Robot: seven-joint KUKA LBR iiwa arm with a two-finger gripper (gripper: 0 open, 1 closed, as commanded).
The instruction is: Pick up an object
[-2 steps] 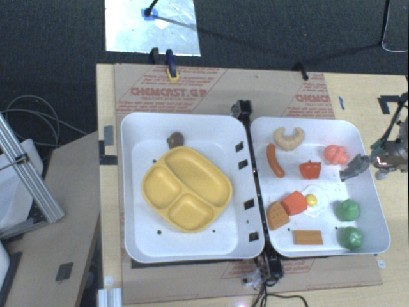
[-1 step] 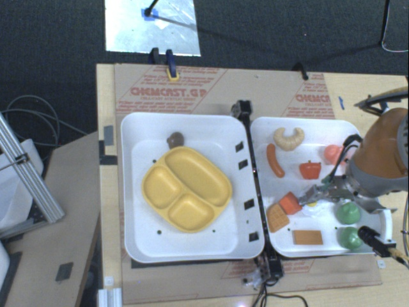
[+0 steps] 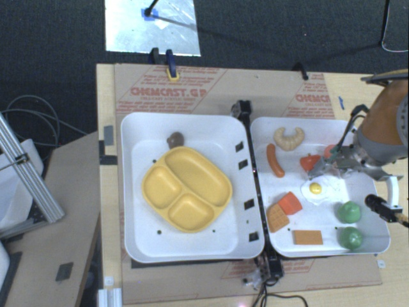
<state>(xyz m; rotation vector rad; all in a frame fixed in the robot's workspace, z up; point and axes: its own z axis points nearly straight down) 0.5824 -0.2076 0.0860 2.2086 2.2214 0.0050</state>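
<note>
The right bin (image 3: 377, 190) holds several toy foods. A tan croissant (image 3: 289, 137) lies at the back and a red-orange sausage (image 3: 275, 160) at the left. A small red piece (image 3: 309, 163) sits beside a fried egg (image 3: 315, 189). Toward the front are a red-orange block (image 3: 291, 203), a brown waffle square (image 3: 277, 217), an orange slab (image 3: 307, 237) and two green pieces (image 3: 349, 212), (image 3: 351, 236). My gripper (image 3: 333, 164) reaches in from the right, low over the bin, just right of the red piece and above the egg. Its tip is dark and blurred.
The left bin (image 3: 137, 139) holds a yellow three-section plate (image 3: 185, 187) and a small brown object (image 3: 175, 139) behind it. A black divider (image 3: 250, 171) runs between the bins. The arm's orange band (image 3: 388, 115) and grey wrist (image 3: 383, 149) overhang the right bin's right edge.
</note>
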